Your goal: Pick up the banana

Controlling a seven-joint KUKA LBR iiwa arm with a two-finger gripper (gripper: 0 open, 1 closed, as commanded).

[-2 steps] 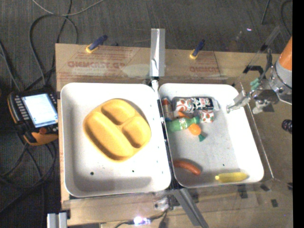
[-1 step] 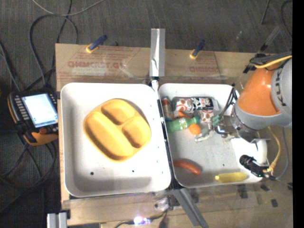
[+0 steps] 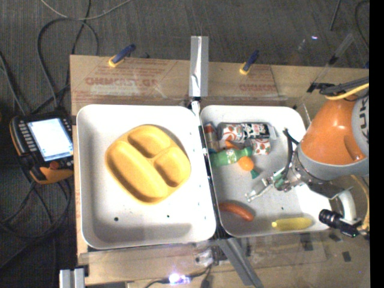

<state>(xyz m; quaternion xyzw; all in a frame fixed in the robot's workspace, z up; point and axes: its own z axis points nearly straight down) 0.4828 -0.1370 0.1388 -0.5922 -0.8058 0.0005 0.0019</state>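
Note:
The banana (image 3: 292,223) is a small yellow piece lying flat near the front edge of the right bin (image 3: 288,114). My gripper (image 3: 259,191) hangs over the middle of that bin, up and to the left of the banana and apart from it. Its thin metal fingers point left, and they look open with nothing between them. The orange band of the arm (image 3: 329,138) covers the bin's right side.
In the right bin lie a red sausage (image 3: 236,210) at the front left, a green bottle (image 3: 228,156), a small orange ball (image 3: 246,164) and a printed carton (image 3: 245,132) at the back. The left bin (image 3: 90,221) holds a yellow divided plate (image 3: 149,162).

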